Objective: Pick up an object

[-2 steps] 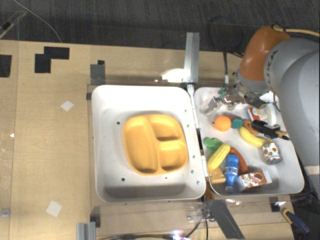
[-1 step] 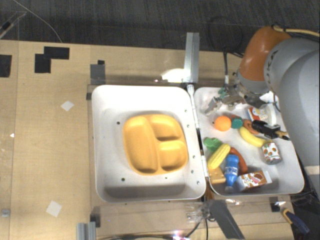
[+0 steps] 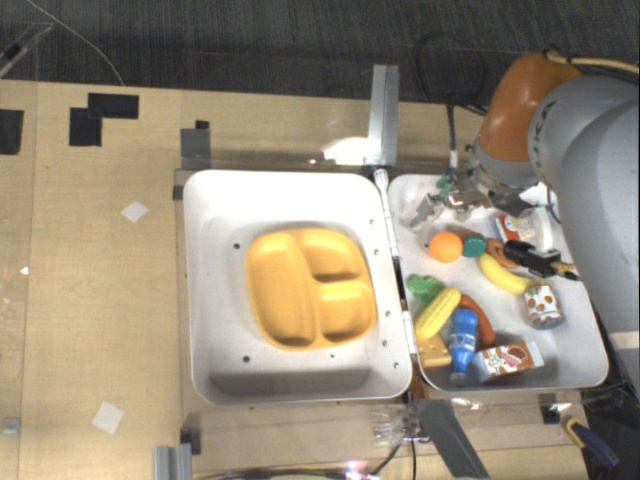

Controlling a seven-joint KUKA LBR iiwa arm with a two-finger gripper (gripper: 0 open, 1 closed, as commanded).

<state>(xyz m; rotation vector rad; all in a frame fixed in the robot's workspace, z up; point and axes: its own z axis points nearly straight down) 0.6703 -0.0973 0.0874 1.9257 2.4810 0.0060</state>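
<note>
Gleaming metal jaws over round orange (image 3: pixel 446 246)

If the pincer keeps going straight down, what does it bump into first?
Probably the bare white floor at the far end of the right bin. The pincer hangs there, and the orange ball sits a little nearer the camera. Depth is hard to judge.

Bright, even overhead light. Glare patch on the surface (image 3: pixel 345 151) just behind the left bin (image 3: pixel 205 268), whose front inner wall lies in soft shadow. Overall slightly soft focus; toys in right bin (image 3: pixel 590 363) grainy.
</note>
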